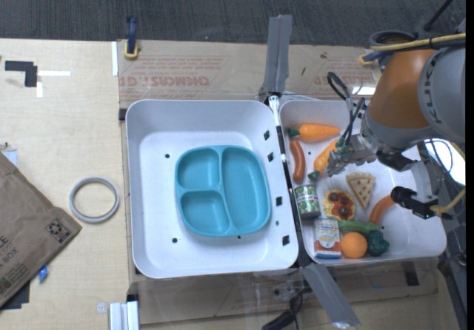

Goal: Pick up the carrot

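Observation:
The carrot [320, 131] is orange with a small green tip on its left end. It lies flat at the back of the right bin [415, 250], close to the far wall. My gripper [341, 159] hangs below the grey wrist and orange band, a little in front of and to the right of the carrot. It sits over a yellow-orange toy piece [323, 159], and its tips are dark and partly hidden by the wrist. The carrot lies apart from the gripper, with a small gap of white bin floor between them.
Packed into the right bin are a red sausage [298, 160], a green can [306, 201], a pizza slice [361, 189], a juice box [326, 238] and an orange [355, 245]. The left bin [148, 173] holds a teal divided plate [222, 190]. A tape ring [94, 198] lies on the bench.

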Motion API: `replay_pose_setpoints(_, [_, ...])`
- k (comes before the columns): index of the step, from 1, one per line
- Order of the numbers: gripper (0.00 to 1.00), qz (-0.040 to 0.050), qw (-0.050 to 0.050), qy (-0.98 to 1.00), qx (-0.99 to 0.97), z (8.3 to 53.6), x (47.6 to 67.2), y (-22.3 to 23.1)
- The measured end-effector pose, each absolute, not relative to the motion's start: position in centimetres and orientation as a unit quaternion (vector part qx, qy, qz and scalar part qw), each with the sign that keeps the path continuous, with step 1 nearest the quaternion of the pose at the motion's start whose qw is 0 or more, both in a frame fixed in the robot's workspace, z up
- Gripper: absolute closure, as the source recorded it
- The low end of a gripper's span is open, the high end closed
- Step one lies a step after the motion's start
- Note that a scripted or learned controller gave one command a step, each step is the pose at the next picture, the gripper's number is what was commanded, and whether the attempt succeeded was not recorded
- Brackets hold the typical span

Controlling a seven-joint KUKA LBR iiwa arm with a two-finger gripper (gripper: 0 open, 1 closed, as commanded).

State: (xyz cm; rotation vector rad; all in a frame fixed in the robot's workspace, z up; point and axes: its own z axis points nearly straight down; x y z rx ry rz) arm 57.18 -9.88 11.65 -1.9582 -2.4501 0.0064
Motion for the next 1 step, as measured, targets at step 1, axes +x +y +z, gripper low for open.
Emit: replay_pose_setpoints(1, [1.00,0.0030,0.004,-0.780,-0.625,12.24,57.20,-10.01])
